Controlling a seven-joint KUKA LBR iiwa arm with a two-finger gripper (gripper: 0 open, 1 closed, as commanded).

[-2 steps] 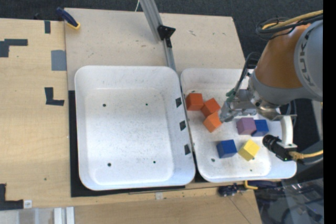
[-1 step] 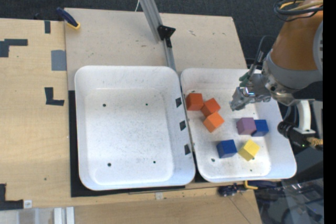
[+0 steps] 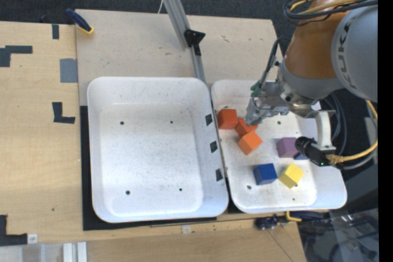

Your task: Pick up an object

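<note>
I hang low in the right bin [image 3: 325, 193], my gripper [image 3: 253, 118] just above a small red-brown block [image 3: 244, 128] between two orange cubes [image 3: 228, 118] [image 3: 250, 142]. Whether my jaws are clenched, I cannot tell. Purple [image 3: 286, 146], blue [image 3: 265, 173] and yellow [image 3: 292, 175] blocks lie nearby.

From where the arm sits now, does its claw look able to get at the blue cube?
Probably yes. The blue cube lies in the right bin, apart from the yellow cube, with nothing over it; the claw hangs just above by the orange blocks.
</note>
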